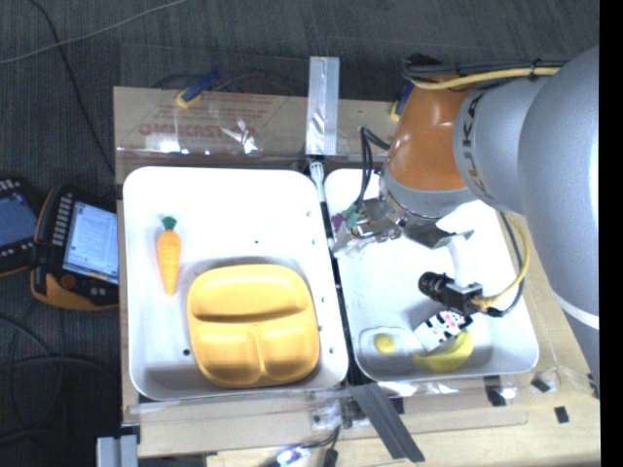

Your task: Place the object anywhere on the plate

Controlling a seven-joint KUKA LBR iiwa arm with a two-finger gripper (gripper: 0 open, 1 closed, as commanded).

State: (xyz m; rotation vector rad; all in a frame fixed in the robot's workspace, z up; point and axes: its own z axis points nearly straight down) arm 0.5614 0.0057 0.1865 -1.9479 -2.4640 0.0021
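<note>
the gripper point(358, 224) hangs at the right bin's point(508, 331) far left corner, grip unreadable, perhaps over a small purplish object point(339, 224), so lift clear before crossing to the plate point(253, 305).

Light fell bright and even from overhead. The yellow plate point(253, 321) showed only soft, broad highlights across its top and threw a thin dark shadow along its left and near edges. The white left bin point(141, 261) around the plate was close to washed out, its walls losing detail. Behind the plate, beyond the bin, a clear plastic sheet point(209, 123) caught hard white glare. To the right of the plate, the right bin point(389, 290) carried a soft grey shadow under the arm point(506, 125), which stood nearest the lens and looked slightly soft. The floor point(146, 17) far behind the plate lay dim. Fine detail was coarse and a little grainy throughout.
</note>
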